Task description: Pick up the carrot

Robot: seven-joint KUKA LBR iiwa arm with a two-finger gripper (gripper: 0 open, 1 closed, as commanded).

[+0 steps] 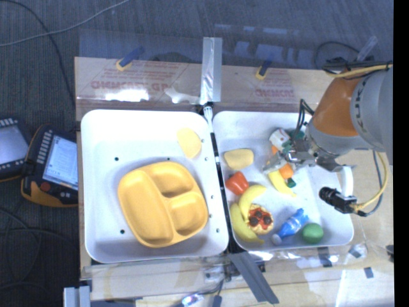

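The carrot is a small orange piece with a green tip, lying in the middle of the right bin against a yellow wedge. My gripper hangs directly over its upper end, reaching in from the right under the arm's orange band. The metal gripper head hides the carrot's top part. Whether it touches the carrot is unclear from this angle.
The right bin also holds a pale yellow block, a red pepper, a banana, a pizza-like piece, a blue bottle and a green lime. In the left bin sit a yellow divided plate and a pale disc.
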